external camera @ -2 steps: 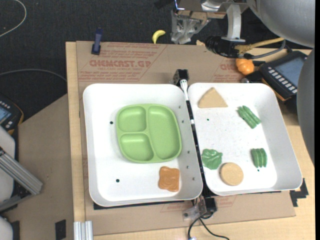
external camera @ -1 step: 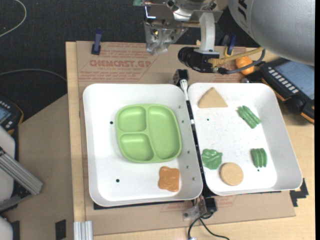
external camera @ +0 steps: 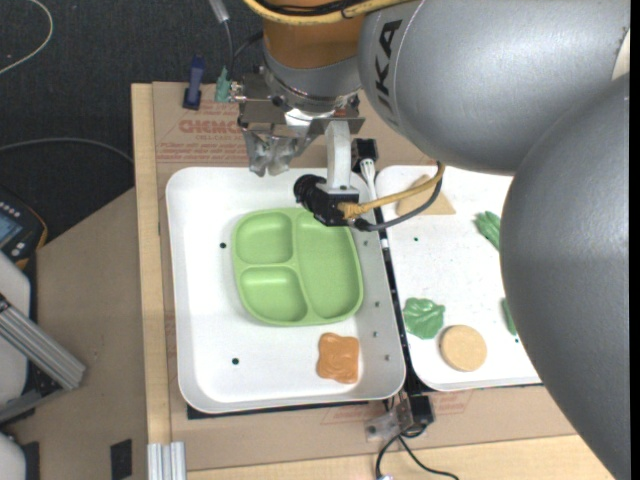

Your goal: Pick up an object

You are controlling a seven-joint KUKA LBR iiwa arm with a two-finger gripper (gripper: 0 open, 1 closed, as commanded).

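Hanging over the back edge of the left bin [external camera: 190, 268], the jaws [external camera: 268, 158] are pointing down just behind the green plate [external camera: 297, 266]; whether they are open or closed I cannot tell, since the metal tips are blurring together, and nothing is showing between them. A black fitting with a yellow cable [external camera: 395, 200] is sitting just beside them, over the plate's back right corner.

Nearest for picking is the plate, lying flat in the middle of the left bin. An orange piece [external camera: 339, 357] is lying near the front right corner of the same bin. In the right bin [external camera: 450, 258] a tan disc [external camera: 464, 348] and a green leaf [external camera: 423, 317] are lying close together near the front, with another green scrap [external camera: 489, 228] further back.

Judging from this, the risk is a miss: the jaws are hanging over bare bin floor, so closing there would be catching nothing. The plate is wide, smooth, glossy plastic with three shallow wells and a rounded rim, likely slipping from a pinch. The orange piece is looking lumpy and soft; the disc is flat and matte, sitting low against the floor
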